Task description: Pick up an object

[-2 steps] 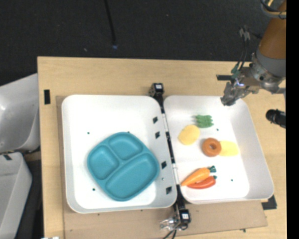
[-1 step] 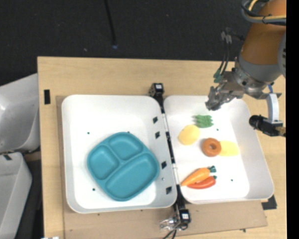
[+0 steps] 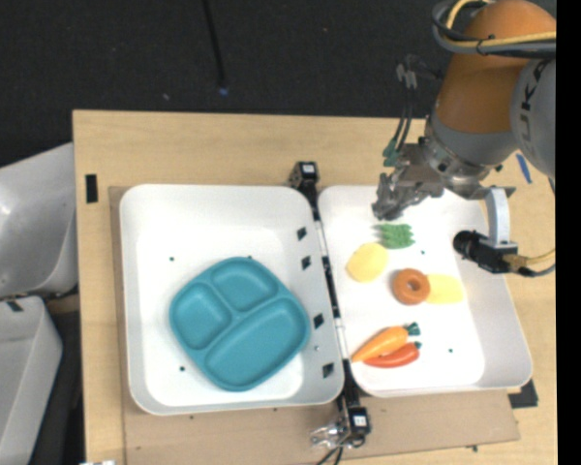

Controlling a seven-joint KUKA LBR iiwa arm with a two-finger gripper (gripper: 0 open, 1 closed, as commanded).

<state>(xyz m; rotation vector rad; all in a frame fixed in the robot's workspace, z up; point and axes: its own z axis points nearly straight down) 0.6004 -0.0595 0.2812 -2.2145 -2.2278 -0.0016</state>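
The right bin holds several toy foods. A green leafy piece lies near its back, and a yellow lemon-like piece sits just in front of that. To the right are a brown doughnut and a yellow piece. Near the front lie an orange carrot and a red pepper. My gripper hangs low over the back of the right bin, just behind the green piece. Nothing shows between its fingers.
The left bin carries a blue divided plate. A black clip strip joins the two bins. A black-and-white fitting juts from the arm over the right bin's right side. The wooden bench surrounds both bins.
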